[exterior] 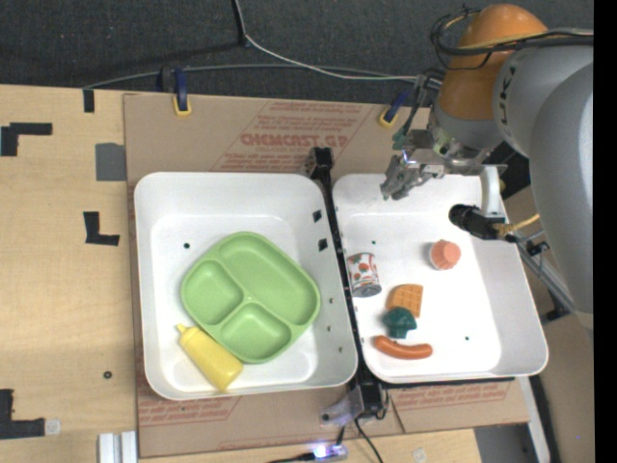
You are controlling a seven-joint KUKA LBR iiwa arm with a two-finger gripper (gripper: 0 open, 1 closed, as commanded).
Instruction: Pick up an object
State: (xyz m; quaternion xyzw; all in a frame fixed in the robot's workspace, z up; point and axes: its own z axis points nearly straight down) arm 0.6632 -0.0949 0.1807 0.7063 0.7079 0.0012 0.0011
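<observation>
Objects in the right bin (501, 350) are lying untouched; nothing is being held by the gripper (396, 183), its spread unreadable.

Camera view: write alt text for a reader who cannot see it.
A grey robot arm's gripper hovers over the right white bin, which holds a small can, waffle, sausage and other toys. The left bin holds a green divided plate and yellow bottle.

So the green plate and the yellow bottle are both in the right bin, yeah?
No. The camera view shows the green plate and the yellow bottle both in the left bin, not the right one.
</observation>
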